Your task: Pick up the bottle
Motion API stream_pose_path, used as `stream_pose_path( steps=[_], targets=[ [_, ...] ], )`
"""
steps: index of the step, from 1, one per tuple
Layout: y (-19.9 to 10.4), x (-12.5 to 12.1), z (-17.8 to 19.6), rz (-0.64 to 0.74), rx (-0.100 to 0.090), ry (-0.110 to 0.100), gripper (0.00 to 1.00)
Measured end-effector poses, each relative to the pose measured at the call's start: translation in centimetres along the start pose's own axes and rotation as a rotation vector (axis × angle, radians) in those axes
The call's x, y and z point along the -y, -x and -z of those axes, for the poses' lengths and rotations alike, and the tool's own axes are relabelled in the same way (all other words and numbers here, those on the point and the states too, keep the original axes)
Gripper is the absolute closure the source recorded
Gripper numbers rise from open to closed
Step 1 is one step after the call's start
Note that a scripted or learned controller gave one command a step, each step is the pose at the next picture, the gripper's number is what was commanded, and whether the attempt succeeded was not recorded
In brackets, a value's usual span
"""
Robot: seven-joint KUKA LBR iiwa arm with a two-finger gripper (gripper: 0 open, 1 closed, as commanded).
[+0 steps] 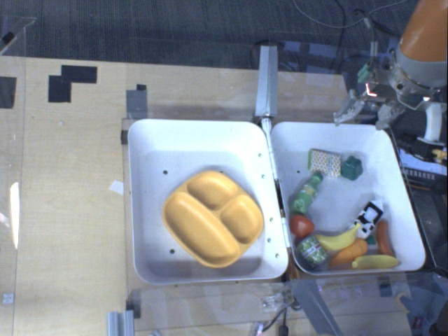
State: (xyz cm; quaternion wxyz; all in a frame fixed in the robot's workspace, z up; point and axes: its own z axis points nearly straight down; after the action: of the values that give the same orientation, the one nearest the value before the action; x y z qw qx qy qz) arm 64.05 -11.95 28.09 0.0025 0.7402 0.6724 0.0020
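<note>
Honestly, no brand or lettering is legible on anything here; the labels are too small to make out. My gripper (365,112) hangs over the far rim of the right bin (399,161), its two thin metal fingers spread apart with nothing between them. The bottle (306,193) lies tilted in that same bin, left of centre: green translucent plastic with a green cap pointing toward the far side, near but apart from my fingers. Just beyond its cap sits a flat speckled sponge (324,161), touching a small dark green block (351,167). Along the near side lie a round red tomato (302,225), a glossy round can (312,251) with a green patterned wrap, a curved yellow banana (339,239), an orange carrot (350,253) and a black-and-white toy (368,218). The left bin (150,180) is smooth white plastic and holds a large yellow divided tray (213,217), rounded and matte, upside down.
</note>
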Motion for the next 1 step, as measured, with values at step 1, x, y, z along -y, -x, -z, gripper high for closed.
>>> stream_pose_path(
  steps=[1],
  targets=[
    [-0.54, 2.27, -11.04, 0.131, -0.001, -0.004, 0.00]
  ],
)
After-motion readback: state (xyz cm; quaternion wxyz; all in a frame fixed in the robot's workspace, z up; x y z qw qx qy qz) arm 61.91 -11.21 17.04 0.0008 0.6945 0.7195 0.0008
